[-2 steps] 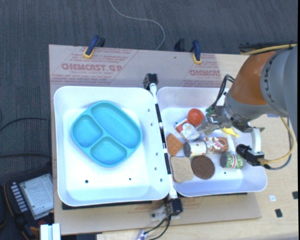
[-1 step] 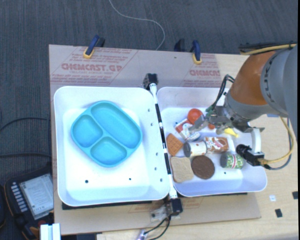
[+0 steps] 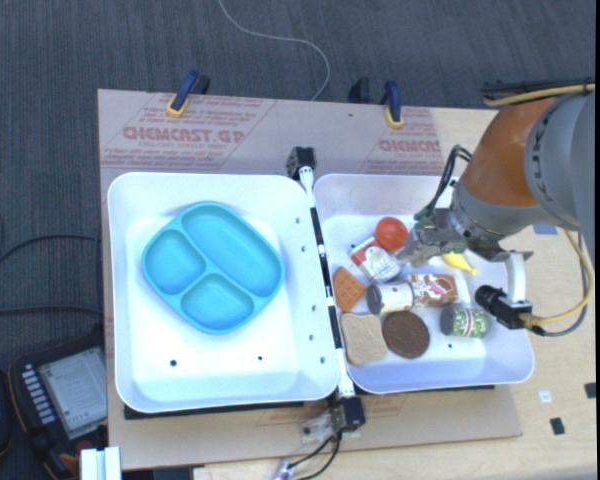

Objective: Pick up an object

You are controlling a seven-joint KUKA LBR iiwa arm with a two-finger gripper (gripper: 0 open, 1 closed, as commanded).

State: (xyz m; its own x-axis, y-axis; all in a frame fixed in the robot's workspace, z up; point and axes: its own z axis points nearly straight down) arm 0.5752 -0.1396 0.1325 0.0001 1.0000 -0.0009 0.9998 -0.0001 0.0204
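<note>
Grey carpet around the surface (image 3: 180, 128); the right bin (image 3: 510, 363) is crowded with food items. The pincer (image 3: 430, 243) hangs by the tomato (image 3: 390, 233), grip state can't tell. I'd drop straight onto something isolated, avoiding neighbours.

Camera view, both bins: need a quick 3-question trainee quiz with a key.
1. True or false: the blue divided plate lies in the right bin.
2. Which item lies nearest the gripper? A) red ball B) dark brown disc C) green can
3. How many compartments does the blue divided plate have?

Key
1. False: it lies in the left bin.
2. A: the red ball sits just left of the gripper, in the upper part of the right bin.
3. Three.
</note>
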